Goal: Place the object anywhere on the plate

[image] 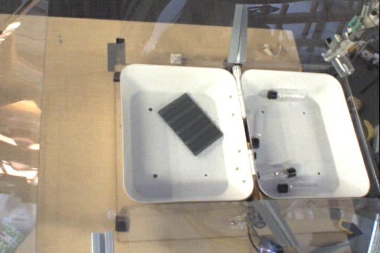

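- Camera view, looking down at a slant: two shallow white bins sit side by side on a wooden surface (pixel 77 127). The left bin (pixel 136 186) and right bin (pixel 350 180) touch along their shared edge.
- The plate (pixel 190 123) is a dark grey ribbed rectangle lying flat in the left bin, turned at an angle, a little far of centre.
- The things to move are in the right bin: small clear tubes with black caps. One tube (pixel 287 93) lies along the far wall, another tube (pixel 256 130) lies along the left wall, and a pair of tubes (pixel 285 180) lies close together by the near wall.
- The gripper (pixel 343 53) sits at the far right, outside the right bin's far corner, well apart from every tube. You cannot tell whether it is spread or closed, and nothing can be seen held in it.
- To do this step well, you would probably pick the far tube, since it lies alone. Come straight down across its width, not along it.
- Expect round tubes to roll. The walls crowd the other three.
- Hard to make out: the clear tube bodies nearly vanish against the white bin, so mostly the caps show. Glare streaks cross the surface's left side.
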Controlling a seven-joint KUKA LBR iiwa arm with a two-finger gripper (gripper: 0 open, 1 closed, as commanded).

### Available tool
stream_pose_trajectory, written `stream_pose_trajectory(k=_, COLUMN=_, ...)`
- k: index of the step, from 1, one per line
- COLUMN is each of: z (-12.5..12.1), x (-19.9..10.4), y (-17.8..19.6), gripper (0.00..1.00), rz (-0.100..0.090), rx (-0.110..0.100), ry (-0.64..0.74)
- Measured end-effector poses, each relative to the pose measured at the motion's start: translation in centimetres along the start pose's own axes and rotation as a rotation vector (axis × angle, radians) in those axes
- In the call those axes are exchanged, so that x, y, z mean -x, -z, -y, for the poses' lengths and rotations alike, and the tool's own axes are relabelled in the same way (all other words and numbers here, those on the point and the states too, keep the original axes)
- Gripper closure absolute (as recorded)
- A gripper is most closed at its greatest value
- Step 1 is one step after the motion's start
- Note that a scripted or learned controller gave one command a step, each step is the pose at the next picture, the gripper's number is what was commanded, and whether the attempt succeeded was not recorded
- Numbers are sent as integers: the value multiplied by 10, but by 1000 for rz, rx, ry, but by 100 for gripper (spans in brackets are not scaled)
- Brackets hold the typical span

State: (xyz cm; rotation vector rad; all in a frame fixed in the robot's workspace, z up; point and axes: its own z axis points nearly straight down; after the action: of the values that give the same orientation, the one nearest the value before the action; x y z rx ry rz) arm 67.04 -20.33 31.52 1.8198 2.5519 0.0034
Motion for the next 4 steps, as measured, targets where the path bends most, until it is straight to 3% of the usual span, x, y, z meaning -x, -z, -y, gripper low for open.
stream_pose_trajectory(k=1, z=1, x=0, y=-71, gripper=100, rz=-3, rx=-2, ry=81)
stream_pose_trajectory(k=3, z=1, x=1, y=51, gripper=100, rz=0, rx=1, ry=46)
stream_pose_trajectory(k=4, z=1, x=1, y=49, gripper=100, rz=0, rx=-1, ry=-327)
